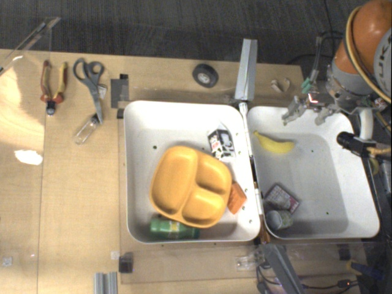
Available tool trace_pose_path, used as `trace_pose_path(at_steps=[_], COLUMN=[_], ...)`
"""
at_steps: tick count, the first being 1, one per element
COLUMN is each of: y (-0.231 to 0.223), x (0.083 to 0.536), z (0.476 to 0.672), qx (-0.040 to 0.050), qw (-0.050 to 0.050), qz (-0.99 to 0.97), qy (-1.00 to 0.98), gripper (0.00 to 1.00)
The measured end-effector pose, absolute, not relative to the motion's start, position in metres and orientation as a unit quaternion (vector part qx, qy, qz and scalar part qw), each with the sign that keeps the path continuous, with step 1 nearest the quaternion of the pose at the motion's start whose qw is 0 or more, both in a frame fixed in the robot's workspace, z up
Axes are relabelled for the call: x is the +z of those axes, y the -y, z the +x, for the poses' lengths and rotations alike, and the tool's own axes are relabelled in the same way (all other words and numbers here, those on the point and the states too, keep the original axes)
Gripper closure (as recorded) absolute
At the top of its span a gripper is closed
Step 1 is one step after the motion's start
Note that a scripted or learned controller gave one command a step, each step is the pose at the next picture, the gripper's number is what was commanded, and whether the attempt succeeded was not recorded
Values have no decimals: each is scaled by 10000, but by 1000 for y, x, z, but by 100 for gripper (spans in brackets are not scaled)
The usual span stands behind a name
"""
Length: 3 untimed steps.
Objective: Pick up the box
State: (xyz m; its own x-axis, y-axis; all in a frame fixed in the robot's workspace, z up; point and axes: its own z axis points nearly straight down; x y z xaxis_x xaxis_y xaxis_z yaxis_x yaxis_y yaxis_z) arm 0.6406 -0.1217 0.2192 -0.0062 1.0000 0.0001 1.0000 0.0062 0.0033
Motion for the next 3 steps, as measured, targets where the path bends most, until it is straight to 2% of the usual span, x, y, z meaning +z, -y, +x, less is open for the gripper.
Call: trace_pose_path(at_steps=[1, 2, 3], y=[116, 94, 95], x=[125, 90, 103], z=[536, 500, 504], qx=[13, 48, 74], qw=[13, 82, 144], qz=[6494, 6365, 6360], qy=[-7605, -7712, -7715], gripper=[0, 0, 100])
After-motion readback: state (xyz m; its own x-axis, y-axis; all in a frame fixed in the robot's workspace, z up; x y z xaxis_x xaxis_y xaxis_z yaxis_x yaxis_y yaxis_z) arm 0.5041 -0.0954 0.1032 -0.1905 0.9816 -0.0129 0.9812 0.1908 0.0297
